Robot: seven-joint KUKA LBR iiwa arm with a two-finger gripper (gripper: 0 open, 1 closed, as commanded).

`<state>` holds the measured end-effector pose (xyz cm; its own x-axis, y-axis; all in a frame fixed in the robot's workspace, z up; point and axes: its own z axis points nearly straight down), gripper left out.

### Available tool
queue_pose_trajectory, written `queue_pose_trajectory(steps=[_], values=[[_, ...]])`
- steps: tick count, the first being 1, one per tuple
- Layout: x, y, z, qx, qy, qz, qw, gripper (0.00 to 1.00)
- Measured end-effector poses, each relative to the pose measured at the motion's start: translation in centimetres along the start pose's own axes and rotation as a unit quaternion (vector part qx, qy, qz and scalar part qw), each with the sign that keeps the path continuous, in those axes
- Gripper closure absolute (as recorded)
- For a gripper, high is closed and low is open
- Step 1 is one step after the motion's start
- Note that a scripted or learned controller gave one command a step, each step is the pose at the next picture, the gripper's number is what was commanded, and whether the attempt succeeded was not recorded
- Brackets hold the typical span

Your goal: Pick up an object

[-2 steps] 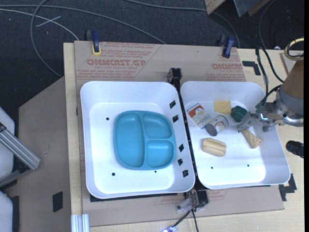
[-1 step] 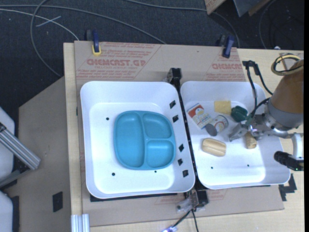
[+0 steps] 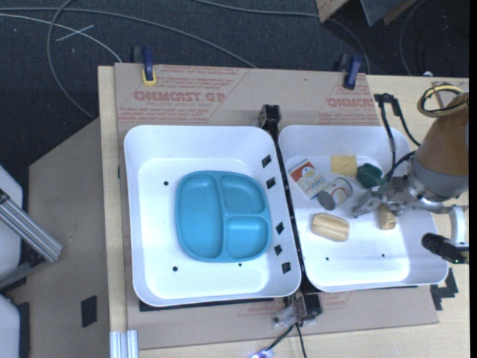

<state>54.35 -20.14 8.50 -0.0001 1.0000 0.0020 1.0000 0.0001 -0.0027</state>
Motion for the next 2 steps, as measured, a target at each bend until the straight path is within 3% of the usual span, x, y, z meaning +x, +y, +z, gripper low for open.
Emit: queue_pose_trajectory(steps=[1, 2], values=[[0.0, 0.1, -1.1, -0.001, 0.000, 0.000, 1.0000, 1.00], [-0.9, 0.5, -6.8, -0.003, -0.002, 0.000, 1.0000, 1.00]])
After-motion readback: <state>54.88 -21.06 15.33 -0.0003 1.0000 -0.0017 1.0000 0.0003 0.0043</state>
